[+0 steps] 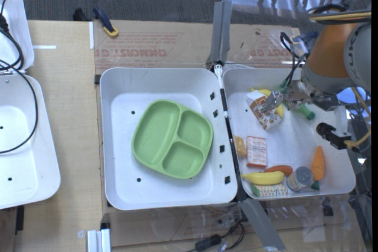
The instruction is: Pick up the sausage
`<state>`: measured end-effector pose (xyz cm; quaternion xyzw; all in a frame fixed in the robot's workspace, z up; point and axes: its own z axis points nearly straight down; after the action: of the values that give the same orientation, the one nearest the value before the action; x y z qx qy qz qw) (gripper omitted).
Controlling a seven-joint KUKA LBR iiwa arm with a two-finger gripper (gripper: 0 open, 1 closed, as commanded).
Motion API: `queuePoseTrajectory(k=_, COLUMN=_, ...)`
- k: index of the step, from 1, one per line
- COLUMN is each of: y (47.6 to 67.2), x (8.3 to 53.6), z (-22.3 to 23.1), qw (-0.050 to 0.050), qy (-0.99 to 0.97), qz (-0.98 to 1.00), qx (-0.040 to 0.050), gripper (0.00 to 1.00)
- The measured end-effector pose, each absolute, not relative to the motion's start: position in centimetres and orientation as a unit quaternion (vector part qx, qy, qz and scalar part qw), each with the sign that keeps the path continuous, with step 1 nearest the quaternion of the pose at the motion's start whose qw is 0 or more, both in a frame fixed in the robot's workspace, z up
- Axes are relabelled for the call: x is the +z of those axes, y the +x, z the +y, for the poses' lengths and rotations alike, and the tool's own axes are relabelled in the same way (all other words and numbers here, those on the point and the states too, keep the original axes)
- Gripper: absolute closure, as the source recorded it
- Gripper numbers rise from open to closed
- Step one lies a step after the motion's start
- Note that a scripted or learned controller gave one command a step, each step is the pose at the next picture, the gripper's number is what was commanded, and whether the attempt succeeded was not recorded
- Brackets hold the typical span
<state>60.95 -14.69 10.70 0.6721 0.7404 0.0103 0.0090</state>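
The sausage [283,170], a short reddish-brown link, lies near the front edge of the right bin [331,141], just behind a yellow banana [263,177]. My gripper [274,101] hangs over the back of that bin, directly above a red-and-white snack bag [266,114]. It is well away from the sausage, which lies toward the front of the bin. The grey arm with its orange band [331,50] comes in from the upper right.
The right bin also holds an orange carrot [318,163], a small tin can [302,177], a red cracker packet [256,151], a yellow item [260,94] and a green item [305,111]. A green divided plate [172,138] sits in the left bin [118,127].
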Motion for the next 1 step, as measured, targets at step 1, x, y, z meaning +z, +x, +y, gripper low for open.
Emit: queuePoseTrajectory(k=1, y=64.3, x=10.41, z=-15.28, qw=-0.026, qy=0.658, qz=0.753, qx=-0.0073, gripper=0.0)
